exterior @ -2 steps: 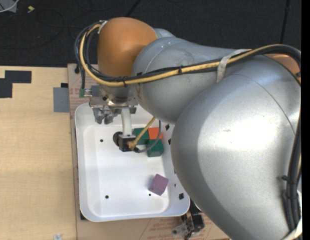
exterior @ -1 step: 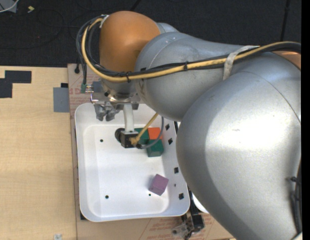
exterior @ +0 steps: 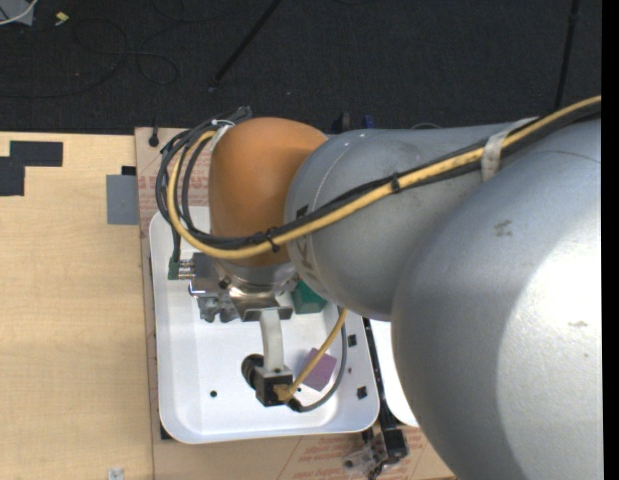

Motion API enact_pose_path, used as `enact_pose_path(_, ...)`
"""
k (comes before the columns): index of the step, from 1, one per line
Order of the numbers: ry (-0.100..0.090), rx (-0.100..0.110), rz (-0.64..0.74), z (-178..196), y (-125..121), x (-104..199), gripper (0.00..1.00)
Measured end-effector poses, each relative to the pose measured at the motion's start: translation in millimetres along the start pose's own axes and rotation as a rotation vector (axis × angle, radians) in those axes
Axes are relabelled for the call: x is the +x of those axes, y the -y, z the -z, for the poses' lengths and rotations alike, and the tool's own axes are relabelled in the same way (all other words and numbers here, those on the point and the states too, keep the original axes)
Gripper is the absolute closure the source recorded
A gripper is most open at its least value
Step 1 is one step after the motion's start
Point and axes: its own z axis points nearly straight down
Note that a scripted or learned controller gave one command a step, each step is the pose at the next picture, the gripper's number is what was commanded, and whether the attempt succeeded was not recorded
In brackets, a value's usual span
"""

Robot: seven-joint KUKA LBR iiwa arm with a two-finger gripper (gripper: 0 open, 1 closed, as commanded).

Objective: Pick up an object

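Arm (exterior: 389, 218) hides the grasp
You cannot tell how the jaws stand; they could close beside the purple piece (exterior: 324, 371), gripping nothing.

We log a pale wooden tabletop (exterior: 59, 298). One shallow white bin (exterior: 189, 388) rests on it, and a second white bin (exterior: 391, 373) lies just beside, to the right.

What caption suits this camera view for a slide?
Arm above a white bin containing a purple object and a green object.
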Motion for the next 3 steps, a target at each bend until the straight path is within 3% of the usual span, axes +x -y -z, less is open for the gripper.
enact_pose_path(1,-0.001,-0.017,-0.004,24,-92,-1,1.00)
enact_pose_path(2,0.000,-0.011,-0.002,5,-117,-1,1.00)
enact_pose_path(3,-0.001,-0.012,-0.001,23,-116,-1,1.00)
